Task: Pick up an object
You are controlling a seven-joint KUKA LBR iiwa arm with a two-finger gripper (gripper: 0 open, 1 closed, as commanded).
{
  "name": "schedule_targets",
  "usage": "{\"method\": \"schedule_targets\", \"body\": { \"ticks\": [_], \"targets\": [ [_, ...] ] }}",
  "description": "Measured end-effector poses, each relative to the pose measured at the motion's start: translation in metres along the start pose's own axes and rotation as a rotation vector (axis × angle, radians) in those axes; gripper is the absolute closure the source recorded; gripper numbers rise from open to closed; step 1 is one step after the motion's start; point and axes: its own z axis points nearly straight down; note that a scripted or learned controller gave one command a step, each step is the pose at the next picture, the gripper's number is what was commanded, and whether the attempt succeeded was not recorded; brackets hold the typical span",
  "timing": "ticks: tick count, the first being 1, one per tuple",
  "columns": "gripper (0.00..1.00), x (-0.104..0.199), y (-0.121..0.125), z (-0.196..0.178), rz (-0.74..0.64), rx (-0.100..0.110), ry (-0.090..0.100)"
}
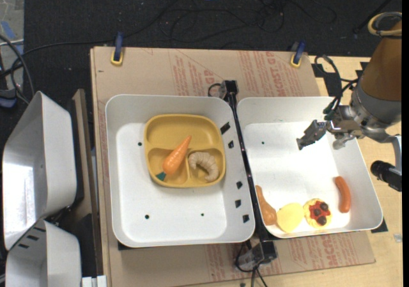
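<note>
Left bin (128, 215): yellow divided plate (185, 127), a toy carrot (177, 155) lying across its divider, a pale shrimp (205, 164) in the lower right compartment. None of that is near me. Right bin (287, 151): the pickable pieces sit along the near wall, an orange drumstick-like piece (265, 205) at the left corner, a pale yellow round piece (290, 217) just beside it, a small tart with red and dark berries (317, 211) touching or nearly touching that, and a sausage (344, 193) standing apart to the right. My gripper (314, 133) hangs over the bare upper part of this bin, well apart from all four; I cannot tell whether it is spread or closed, and nothing shows in it. I judge this the approach step, no target reached yet. The sausage looks the cleanest choice, being isolated. Next move calls for travelling toward the near wall, lining up across the sausage's narrow width, then descending.
</note>
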Motion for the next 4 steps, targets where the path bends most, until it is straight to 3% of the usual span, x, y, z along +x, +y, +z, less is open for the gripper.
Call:
{"method": "schedule_targets", "body": {
  "ticks": [3,4],
  "targets": [
    [0.00,0.006,0.011,0.149,0.002,0.002,0.000],
    [1.00,0.006,0.012,0.137,0.003,-0.001,0.000]
  ]
}}
